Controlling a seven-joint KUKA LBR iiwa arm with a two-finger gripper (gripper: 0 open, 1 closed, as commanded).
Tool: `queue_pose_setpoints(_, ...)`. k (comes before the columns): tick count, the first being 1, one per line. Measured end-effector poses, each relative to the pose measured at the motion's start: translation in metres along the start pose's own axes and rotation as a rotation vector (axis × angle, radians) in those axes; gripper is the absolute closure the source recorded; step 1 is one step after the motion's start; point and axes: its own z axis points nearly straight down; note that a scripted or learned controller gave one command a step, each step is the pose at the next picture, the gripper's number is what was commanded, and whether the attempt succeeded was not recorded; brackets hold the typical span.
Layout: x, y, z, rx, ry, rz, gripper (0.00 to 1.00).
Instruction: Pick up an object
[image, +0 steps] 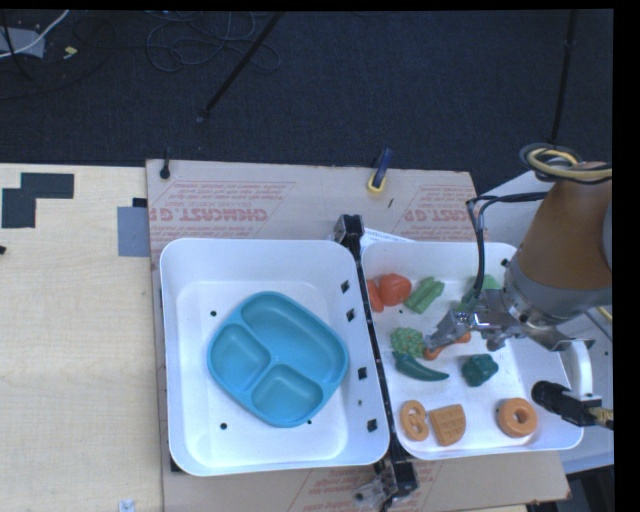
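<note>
My gripper (450, 333) is low inside the right bin (545, 440), near its middle. A small orange piece (437, 350) lies right at its tip, partly covered by it. Green broccoli (405, 340) sits just to the left of the tip. A dark green curved pod (421, 371) lies below it, and a dark green pepper (479, 370) to the lower right. At the back of the bin are a red tomato (391, 289) and a light green pickle (425, 294). Along the front edge lie a pretzel (414, 420), a tan waffle (448, 424) and a donut (517, 417).
The left bin (190, 300) holds a blue divided plate (278, 357). A black divider rail (362, 330) runs between the bins. The arm's orange-banded body (565, 240) hangs over the right bin's far right side, hiding part of a green item (477, 291).
</note>
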Motion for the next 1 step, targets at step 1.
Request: queue_pose_setpoints(1, -0.0014, -0.0053, 0.0447, -0.001, 0.0, 0.0, 0.0)
